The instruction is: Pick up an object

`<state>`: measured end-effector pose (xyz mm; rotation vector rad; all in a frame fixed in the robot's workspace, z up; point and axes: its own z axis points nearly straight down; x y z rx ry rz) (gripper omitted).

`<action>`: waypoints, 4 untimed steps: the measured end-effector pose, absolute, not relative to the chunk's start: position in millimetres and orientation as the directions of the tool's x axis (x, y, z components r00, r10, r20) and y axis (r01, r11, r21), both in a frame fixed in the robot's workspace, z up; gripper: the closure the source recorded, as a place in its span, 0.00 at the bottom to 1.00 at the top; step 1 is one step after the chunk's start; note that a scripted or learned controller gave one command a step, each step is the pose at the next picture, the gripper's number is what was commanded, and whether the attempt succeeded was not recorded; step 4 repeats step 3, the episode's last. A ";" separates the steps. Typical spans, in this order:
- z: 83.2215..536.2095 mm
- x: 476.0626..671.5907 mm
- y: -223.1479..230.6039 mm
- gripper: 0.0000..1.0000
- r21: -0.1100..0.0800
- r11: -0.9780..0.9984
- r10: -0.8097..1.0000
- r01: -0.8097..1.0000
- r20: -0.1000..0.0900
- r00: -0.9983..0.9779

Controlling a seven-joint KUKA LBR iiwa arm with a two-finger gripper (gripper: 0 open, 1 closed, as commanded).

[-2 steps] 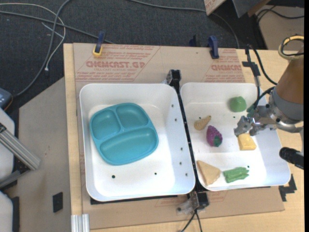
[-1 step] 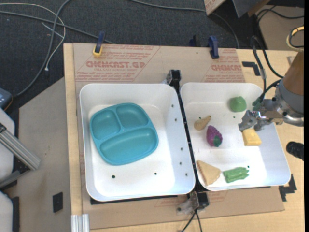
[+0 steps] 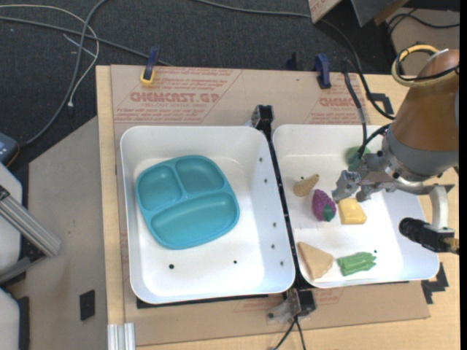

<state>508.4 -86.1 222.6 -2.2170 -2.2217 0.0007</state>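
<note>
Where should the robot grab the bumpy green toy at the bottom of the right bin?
Probably from straight above, closing across the narrow middle of the bumpy green toy. It lies flat and long, running sideways, with open bin floor above and below it. The tan wedge sits close at its left end, so avoid that end.

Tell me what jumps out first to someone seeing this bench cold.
The teal divided plastic plate lies alone in the left white bin. The grey arm's gripper hangs low over the right white bin, just above a purple grape-like toy and a yellow block. Nearer the front edge lie a tan wedge and a green leafy toy.
</note>
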 end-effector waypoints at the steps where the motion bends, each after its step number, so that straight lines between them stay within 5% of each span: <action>1: 229.1 499.9 -37.9 1.00 -0.003 0.003 1.000 1.000 0.003 -0.003; 3: 242.8 503.9 65.9 1.00 0.000 0.003 1.000 1.000 0.001 -0.003; 4: 242.8 503.9 65.9 1.00 0.000 0.003 1.000 1.000 0.001 -0.003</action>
